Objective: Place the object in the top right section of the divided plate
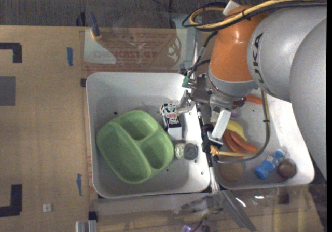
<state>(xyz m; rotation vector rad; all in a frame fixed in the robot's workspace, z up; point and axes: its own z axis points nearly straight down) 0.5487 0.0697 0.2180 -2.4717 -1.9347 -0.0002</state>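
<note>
The right half of the view is being taken up by the grey arm (290, 54), and its orange band (231, 49) is being shown above the wrist, over the strip where the two bins meet. The left bin (104, 91) is being occupied mostly by a green divided plate (134, 145), which is lying in the bin's lower left part with its three sections facing up; nothing is being seen inside any of them. The right bin (303, 171) is being partly covered by the arm. The gripper (179, 114) is being held low at the right side of the left bin, just beside the plate's upper right rim. A small black and white object (170, 116) is being seen right at the gripper, but whether it is being gripped cannot be told. A small round grey item (189, 151) is lying near the plate's right edge. In the right bin a yellow and orange piece (239, 140), a blue bottle (268, 164) and a brown ball (286, 169) are lying near one another.
</note>
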